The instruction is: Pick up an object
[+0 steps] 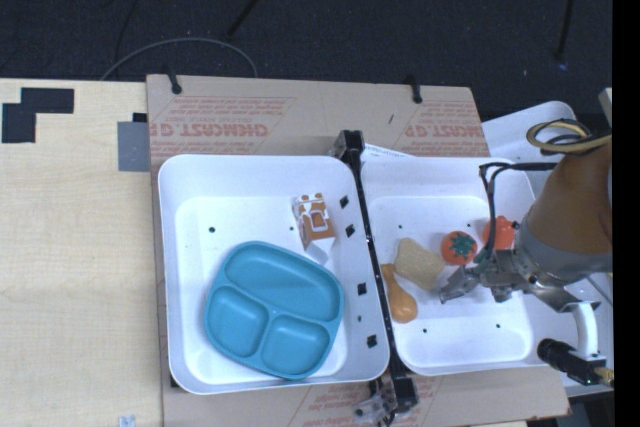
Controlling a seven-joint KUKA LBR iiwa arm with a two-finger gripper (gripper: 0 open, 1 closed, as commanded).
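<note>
Far left, plain light wood tabletop (70, 245) with a few dark patches near its top edge. Next over, a sheet of cardboard (300, 120) with red printing, lying under both bins. Left bin (185, 215) holding a blue three-compartment plate (272, 307), flat on the floor and taking up most of the lower half. Just above the plate's upper right edge, a small orange and white box (315, 218), sitting close to the bin's right wall, near the plate but hard to say if touching. Between the bins, a black strip (365, 245) running top to bottom. Then the right bin (470, 340): against its left wall a yellow-orange pear-shaped piece (399, 297), and right beside that, slightly higher, a beige slab (418, 261) that looks to be touching or overlapping it. A bit further right, a red tomato (460, 247) with a green top, just off the slab's corner. End effector (462, 287) low inside this bin, right below the tomato and just right of the slab, pointing left. Honestly can't tell if it's clenched or released, too dark and blurry at that spot, and nothing visibly gripped in it. Tucked just above the wrist, another orange thing (499, 234), partly hidden, no idea what exactly. Far right, the grey arm (570, 215) with its orange band, hanging over the bin's right edge, plus a yellowish cable loop (560, 133) above it.
</note>
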